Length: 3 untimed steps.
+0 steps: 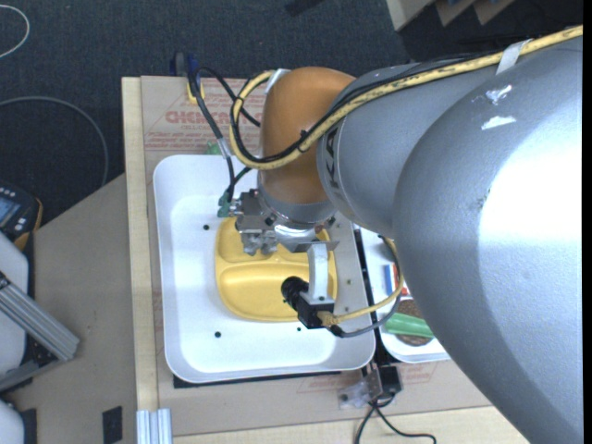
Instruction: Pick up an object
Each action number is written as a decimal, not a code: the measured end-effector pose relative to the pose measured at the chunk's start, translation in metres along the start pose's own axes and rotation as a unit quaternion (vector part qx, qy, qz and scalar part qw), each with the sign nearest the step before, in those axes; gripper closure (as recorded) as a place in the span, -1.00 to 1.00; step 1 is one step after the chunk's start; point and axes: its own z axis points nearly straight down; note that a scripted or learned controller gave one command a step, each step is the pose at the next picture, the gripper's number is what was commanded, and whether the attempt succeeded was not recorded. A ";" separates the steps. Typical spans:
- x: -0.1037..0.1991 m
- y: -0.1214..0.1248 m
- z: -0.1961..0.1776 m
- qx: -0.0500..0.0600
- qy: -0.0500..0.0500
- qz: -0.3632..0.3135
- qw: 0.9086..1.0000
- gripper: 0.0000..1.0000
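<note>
The grey arm (pixel 462 202) is seen reaching in from the right and filling much of the upper right of the view, with its orange band (pixel 296 132) standing above the wrist over the left bin (pixel 185 276). The wrist is pointed steeply downward into that bin, and yellow and black cables (pixel 242 137) are looped around the band. The gripper (pixel 277 248) is lowered onto a yellow object (pixel 242 285), which lies in the middle of the left bin, on its white floor. The gripper body is seen pressed against or just above the object's upper part; how the jaws stand cannot be told, since they are hidden beneath the wrist hardware. Both bins rest on the tabletop (pixel 148 155). In the right bin (pixel 407 350), a green item (pixel 407 326) is partly seen beneath the arm.
</note>
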 end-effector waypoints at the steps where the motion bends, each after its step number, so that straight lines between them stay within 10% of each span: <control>1: -0.003 -0.018 0.011 0.002 -0.001 0.000 1.000 1.00; 2: -0.085 -0.060 0.076 0.005 -0.002 0.004 1.000 1.00; 3: -0.079 -0.058 0.062 0.000 0.000 0.001 1.000 1.00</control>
